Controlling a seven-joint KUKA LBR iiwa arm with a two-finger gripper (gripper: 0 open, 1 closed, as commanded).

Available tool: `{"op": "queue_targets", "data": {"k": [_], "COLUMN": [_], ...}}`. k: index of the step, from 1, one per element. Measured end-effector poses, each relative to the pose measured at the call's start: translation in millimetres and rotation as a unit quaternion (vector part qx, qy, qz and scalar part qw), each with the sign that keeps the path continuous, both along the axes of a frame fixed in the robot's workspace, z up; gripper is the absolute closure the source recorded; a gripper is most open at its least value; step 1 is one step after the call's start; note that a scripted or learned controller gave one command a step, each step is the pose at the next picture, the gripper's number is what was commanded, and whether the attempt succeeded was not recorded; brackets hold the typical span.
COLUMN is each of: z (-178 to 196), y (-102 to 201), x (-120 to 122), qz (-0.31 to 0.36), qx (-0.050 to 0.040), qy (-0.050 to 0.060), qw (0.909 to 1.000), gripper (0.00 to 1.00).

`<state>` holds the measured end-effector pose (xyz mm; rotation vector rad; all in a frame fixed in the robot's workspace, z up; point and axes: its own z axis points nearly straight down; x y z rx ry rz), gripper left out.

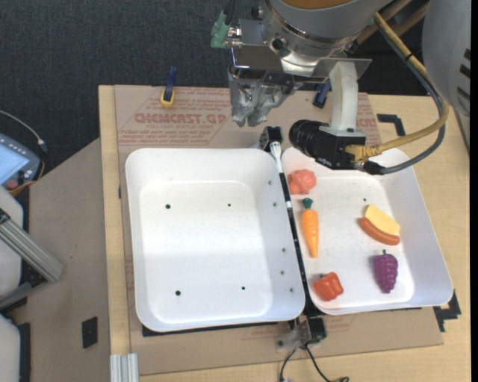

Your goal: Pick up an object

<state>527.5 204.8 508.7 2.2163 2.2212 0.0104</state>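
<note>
Arm (321, 22) cut off at top edge; right bin (418, 216) far corner hidden behind black camera (323, 143).

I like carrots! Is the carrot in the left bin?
No, the carrot lies in the right bin, close to the divider beside the left bin.

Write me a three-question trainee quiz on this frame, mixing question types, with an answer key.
1. True or false: the carrot lies in the left bin.
2. Which toy sits nearest the front edge of the right bin?
A. the red pepper
B. the pink piece
C. the sandwich
3. Fill in: the gripper hangs over the ____ behind the bins, not over a bin.

Key
1. False; it lies in the right bin, near the divider.
2. A; the bunch of grapes sits just beside it.
3. Cardboard.
</note>
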Motion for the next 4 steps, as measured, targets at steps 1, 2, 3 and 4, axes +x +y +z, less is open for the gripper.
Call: {"op": "queue_targets", "data": {"k": [1, 2, 3, 4], "z": [-5.6, -6.3, 27.8, -4.7], "y": [-3.2, -10.9, -73.8, -75.0], "x": [-15.3, -16.2, -24.5, -49.6], "qz": [-0.001, -0.002, -0.004, -0.001], "qx": [-0.0016, -0.0013, -0.0006, -0.0015], "qy": [0.005, 0.005, 0.000, 0.006], "qw": [1.0000, 1.0000, 1.0000, 1.0000], "gripper": [1.00, 1.00, 1.00, 1.00]}}
